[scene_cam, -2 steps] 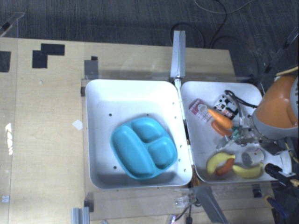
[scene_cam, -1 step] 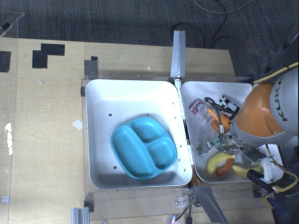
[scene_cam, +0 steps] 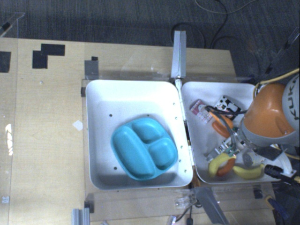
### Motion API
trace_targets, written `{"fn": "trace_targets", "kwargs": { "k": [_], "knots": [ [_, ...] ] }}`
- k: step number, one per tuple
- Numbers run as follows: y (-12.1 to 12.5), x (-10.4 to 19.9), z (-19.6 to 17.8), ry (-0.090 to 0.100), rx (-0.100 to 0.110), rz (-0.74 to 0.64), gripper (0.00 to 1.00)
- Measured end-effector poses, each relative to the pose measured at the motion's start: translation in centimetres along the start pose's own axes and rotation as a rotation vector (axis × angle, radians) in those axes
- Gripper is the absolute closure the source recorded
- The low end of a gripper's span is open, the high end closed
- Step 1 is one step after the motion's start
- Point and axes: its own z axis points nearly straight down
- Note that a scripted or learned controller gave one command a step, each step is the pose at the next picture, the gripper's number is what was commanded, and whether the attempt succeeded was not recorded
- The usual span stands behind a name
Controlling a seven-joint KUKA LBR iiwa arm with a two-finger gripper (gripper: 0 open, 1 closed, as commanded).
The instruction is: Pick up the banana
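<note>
The yellow banana (scene_cam: 249,172) lies near the front edge of the right bin (scene_cam: 201,125), curved and flat on the floor. The arm's orange band (scene_cam: 268,112) hangs over the bin's right half. Below it, my gripper (scene_cam: 228,147) points down and to the left, just left of the banana and above a yellow-green piece (scene_cam: 215,164) with a red piece (scene_cam: 225,168) beside it. The wrist hides part of the banana's upper side. Nothing shows as held.
In the left bin (scene_cam: 98,125) rests a blue three-compartment plate (scene_cam: 144,147). The right bin also holds an orange-handled tool (scene_cam: 221,123), a small packet (scene_cam: 199,109) and a black-and-white item (scene_cam: 228,103) at the back. A metal divider post (scene_cam: 178,55) stands between the bins.
</note>
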Motion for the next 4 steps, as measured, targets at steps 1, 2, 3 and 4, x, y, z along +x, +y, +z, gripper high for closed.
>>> {"fn": "trace_targets", "kwargs": {
  "k": [1,2,3,4],
  "knots": [
    [0.3,-0.1,-1.2,-0.003,-0.006,-0.002,1.0],
    [2.1,3.5,-12.2,0.005,0.008,0.076,1.0],
    [2.1,3.5,-12.2,0.005,0.008,0.076,0.0],
    [1.5,1.7,-17.9,0.004,0.008,0.117,0.0]
  ]
}}
